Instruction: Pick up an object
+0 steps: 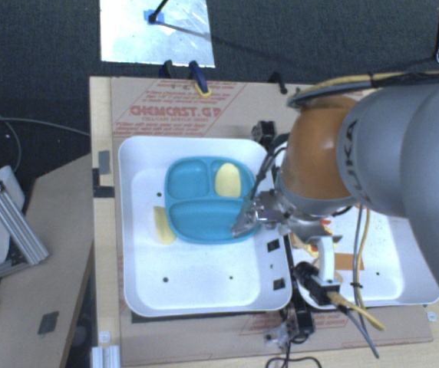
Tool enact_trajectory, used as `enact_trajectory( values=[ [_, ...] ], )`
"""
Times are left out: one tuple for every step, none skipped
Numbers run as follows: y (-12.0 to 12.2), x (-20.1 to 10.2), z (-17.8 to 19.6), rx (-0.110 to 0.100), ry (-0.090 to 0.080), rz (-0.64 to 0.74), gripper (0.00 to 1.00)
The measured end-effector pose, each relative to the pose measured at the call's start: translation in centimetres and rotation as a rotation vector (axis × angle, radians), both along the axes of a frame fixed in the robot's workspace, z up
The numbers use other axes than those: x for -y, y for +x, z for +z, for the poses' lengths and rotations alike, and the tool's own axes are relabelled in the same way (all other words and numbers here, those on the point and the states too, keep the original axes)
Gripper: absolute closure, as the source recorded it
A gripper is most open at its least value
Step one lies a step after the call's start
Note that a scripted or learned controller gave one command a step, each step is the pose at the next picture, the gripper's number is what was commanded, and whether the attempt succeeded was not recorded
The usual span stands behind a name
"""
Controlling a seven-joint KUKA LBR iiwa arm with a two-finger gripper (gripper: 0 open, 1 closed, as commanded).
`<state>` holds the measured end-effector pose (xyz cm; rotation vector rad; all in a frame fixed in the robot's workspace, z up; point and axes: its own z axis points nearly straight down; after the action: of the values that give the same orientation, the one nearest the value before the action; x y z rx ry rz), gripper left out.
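Presently listed, left bin (150, 282): one blue divided plate (196, 205), set toward the bin's far right part, its right rim close to the bin's right wall. Item on plate: a pale yellow rounded piece (228, 180), lying in the plate's far right compartment, long axis running roughly far-to-near. Item off plate: a yellow strip (163, 225), on the bin floor just beside the plate's left rim, long axis also far-to-near.

End effector (246, 225): low over the plate's near right edge, at or touching the rim; whether it is released or clenched cannot be told, and nothing is seen gripped in it.

Governing relation, as a judgement: the rounded piece lies just beyond the end effector toward the bin's far edge, nearest candidate. The strip lies across the plate, toward the bin's left wall.
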<state>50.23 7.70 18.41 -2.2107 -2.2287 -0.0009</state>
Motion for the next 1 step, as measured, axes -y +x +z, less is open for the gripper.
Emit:
enact_trajectory(
  values=[
    [-1.69, -3.89, -10.38, 0.000, -0.001, -0.002, 0.00]
  ],
)
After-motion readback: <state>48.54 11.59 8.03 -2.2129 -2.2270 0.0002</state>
